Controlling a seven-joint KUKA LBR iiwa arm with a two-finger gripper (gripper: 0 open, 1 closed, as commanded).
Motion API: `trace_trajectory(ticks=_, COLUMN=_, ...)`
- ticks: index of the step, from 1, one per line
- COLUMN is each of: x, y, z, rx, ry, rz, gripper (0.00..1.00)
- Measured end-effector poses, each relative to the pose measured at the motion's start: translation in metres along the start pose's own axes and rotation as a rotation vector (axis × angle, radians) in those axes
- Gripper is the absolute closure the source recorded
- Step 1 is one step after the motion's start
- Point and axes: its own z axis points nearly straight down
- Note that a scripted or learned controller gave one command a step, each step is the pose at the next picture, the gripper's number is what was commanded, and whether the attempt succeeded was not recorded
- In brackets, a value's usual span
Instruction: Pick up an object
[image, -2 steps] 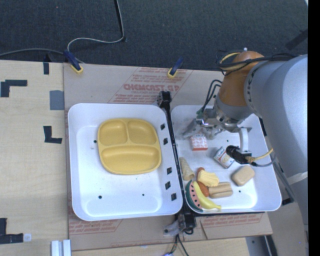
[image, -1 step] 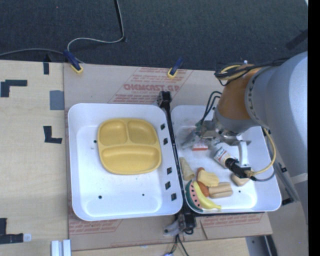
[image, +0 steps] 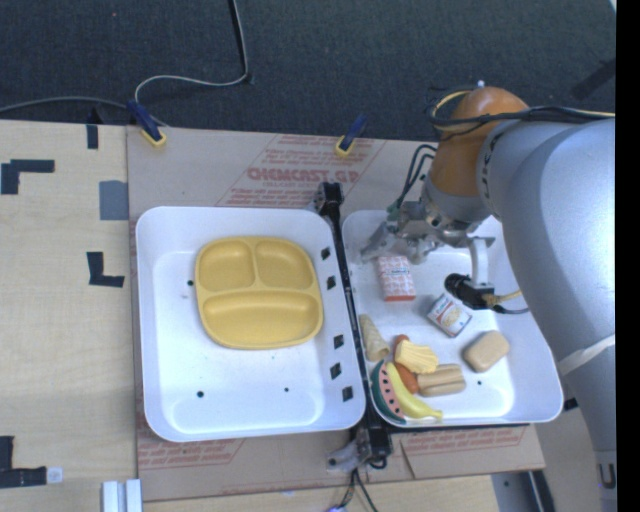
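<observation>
Colours I see on the bench
Yellow divided plate (image: 259, 291), white bins (image: 165, 330), red-and-white carton (image: 396, 278), tan sponge (image: 486, 351), green-rimmed watermelon slice (image: 385, 395).

Right bin (image: 520, 400) front crowded (toys touching); left bin (image: 165, 330) open beside yellow plate (image: 258, 292)

One camera looks down from above the bench (image: 60, 300) at a slant, far enough back to take in both white bins. The left bin (image: 170, 400) sits near the middle of the frame, the right bin (image: 520, 395) toward the right side, where the grey arm (image: 560, 220) looms large and close.
</observation>
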Motion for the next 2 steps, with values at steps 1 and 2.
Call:
trace_trajectory(ticks=1, x=0.0056, y=-0.0004, z=0.0002, rx=0.002, ry=-0.001, rz=0.001, gripper=0.00)
trace_trajectory(ticks=2, x=0.0085, y=-0.0006, z=0.0003, rx=0.002, ry=-0.002, rz=0.001, gripper=0.00)
